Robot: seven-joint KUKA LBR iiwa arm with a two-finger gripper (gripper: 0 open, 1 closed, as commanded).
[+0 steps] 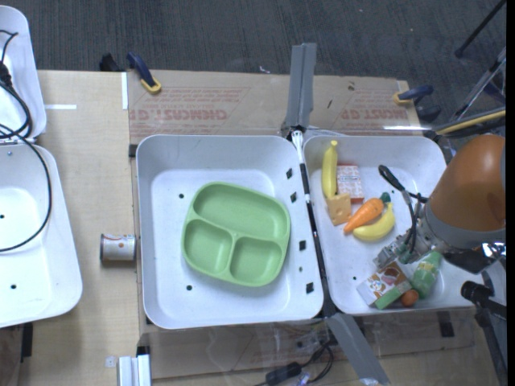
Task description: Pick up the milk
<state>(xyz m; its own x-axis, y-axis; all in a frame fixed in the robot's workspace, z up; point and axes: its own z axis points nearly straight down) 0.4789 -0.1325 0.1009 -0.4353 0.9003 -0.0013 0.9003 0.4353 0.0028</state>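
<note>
arm: comes in from the right; orange band (481, 185) sits over the right bin's right side, wrist dropping to the bin's lower right part.
gripper (400, 253): low in the right bin (348, 292), metal tip by the lower-right pile. Fingers: can't tell how wide they stand or if anything's between them, wrist body covers them.
milk (385, 283): judged to be the small printed carton lying flat at the right bin's near edge; label too small to read, so id is a best guess. Green item and small red-orange item touch its lower right end.
key relation: carton lies just below and a bit left of the gripper tip in camera view, i.e. toward the near rim. Long axis runs on a slant, upper right to lower left.
green bottle (425, 273): just right of the carton, under the wrist; crowds that side.
other stuff: banana (329, 169), carrot (367, 212), 2nd banana under it, all further up the bin, apart from the carton.
left bin: green plate (236, 234), not involved.
next move (judgement): short shift toward near rim, fingers turned across the carton's short side.
risk: neighbours touching carton could get caught too.
</note>
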